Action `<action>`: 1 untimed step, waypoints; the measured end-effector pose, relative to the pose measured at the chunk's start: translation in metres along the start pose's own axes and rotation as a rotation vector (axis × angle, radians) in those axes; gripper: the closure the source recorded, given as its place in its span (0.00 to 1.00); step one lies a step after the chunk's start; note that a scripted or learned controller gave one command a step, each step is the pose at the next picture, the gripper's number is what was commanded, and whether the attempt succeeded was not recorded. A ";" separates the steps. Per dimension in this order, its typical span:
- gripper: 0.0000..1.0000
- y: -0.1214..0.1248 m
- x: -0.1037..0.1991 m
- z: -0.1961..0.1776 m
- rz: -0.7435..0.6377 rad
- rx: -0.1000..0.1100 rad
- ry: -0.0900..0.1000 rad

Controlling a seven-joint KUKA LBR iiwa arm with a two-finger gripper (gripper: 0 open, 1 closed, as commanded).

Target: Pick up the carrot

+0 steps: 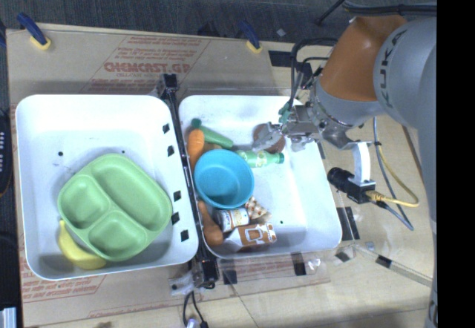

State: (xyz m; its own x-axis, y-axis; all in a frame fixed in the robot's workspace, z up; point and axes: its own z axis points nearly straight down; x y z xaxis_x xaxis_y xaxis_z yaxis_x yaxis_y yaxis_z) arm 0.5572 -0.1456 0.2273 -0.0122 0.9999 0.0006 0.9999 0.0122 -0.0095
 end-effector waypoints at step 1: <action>0.00 0.025 0.048 0.117 0.148 0.009 0.002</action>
State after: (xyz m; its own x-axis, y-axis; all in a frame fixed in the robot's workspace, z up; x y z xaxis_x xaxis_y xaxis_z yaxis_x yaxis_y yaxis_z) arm 0.5804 -0.0977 0.1098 0.1351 0.9908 0.0003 0.9907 -0.1351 -0.0184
